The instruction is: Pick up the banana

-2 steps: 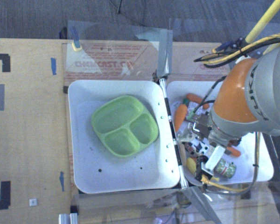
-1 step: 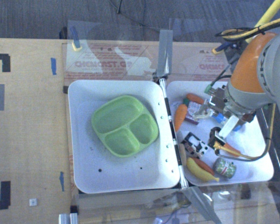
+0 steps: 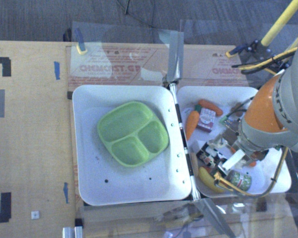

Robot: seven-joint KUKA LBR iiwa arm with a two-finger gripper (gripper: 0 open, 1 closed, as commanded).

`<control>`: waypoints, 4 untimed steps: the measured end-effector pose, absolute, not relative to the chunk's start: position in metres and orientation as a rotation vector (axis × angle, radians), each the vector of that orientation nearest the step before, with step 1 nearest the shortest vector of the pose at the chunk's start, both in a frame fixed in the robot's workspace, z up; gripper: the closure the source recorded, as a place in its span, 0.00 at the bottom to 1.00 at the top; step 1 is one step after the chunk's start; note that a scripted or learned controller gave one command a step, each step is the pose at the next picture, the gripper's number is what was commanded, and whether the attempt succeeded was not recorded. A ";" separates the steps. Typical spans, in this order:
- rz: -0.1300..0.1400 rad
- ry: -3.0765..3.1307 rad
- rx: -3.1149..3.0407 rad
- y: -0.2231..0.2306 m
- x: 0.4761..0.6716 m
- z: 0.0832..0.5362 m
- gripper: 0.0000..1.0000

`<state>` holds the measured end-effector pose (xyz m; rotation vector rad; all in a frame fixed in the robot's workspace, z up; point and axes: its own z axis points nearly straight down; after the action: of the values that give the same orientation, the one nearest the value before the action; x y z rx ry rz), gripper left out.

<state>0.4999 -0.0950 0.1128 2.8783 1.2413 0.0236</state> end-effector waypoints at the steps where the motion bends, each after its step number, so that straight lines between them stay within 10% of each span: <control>1: -0.003 1.296 2.861 -0.092 0.558 0.086 0.00; 2: -0.008 1.301 2.859 -0.092 0.558 0.095 1.00; 3: -0.001 1.037 2.965 -0.098 0.650 0.086 1.00; 4: 0.001 0.621 3.080 -0.098 0.603 0.087 1.00</control>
<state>0.6029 -0.0977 0.0867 3.0795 0.6205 0.0008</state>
